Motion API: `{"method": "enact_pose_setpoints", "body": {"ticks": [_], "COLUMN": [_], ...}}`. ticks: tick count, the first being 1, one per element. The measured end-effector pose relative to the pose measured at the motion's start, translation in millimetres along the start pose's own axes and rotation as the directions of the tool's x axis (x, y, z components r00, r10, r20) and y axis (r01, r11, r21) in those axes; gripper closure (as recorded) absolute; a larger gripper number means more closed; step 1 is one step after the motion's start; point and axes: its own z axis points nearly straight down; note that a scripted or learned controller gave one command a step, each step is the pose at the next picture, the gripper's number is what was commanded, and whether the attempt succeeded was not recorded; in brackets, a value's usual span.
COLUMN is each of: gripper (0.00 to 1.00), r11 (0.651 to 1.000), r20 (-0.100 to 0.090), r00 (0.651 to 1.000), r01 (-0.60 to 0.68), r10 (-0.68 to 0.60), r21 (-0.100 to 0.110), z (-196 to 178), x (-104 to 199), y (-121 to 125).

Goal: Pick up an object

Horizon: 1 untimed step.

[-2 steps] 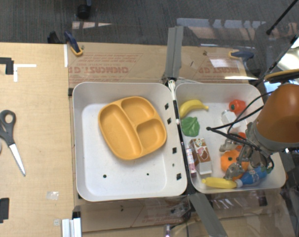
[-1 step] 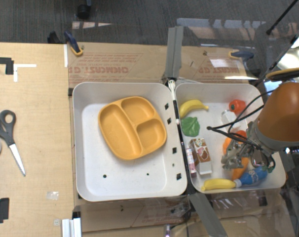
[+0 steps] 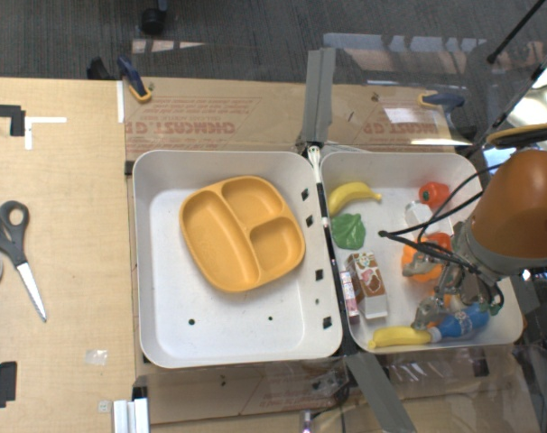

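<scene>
**Gripper low over the right bin's front corner**

I read this as the reach-in step: my gripper (image 3: 447,307) hangs low in the right bin (image 3: 409,171), just above a blue object (image 3: 461,324) and the front banana (image 3: 400,336). Whether it has closed on anything I cannot tell. Next I need a clean closure, then a straight lift. The left bin (image 3: 161,269) holds an orange divided plate (image 3: 243,232). Scissors (image 3: 17,251) lie on the wooden bench (image 3: 57,332).

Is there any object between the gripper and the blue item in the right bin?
Nothing visible stands between them. The gripper is low in the right bin, directly beside the blue item; the yellow banana lies just to its left.
</scene>
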Motion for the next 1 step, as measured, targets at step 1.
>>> {"method": "enact_pose_setpoints", "body": {"ticks": [1], "gripper": [0.00], "r11": [0.999], "r20": [-0.008], "r00": [0.999], "r01": [-0.037], "r10": [0.037], "r21": [0.000], "z": [11.3], "x": [-3.5], "y": [15.3]}}
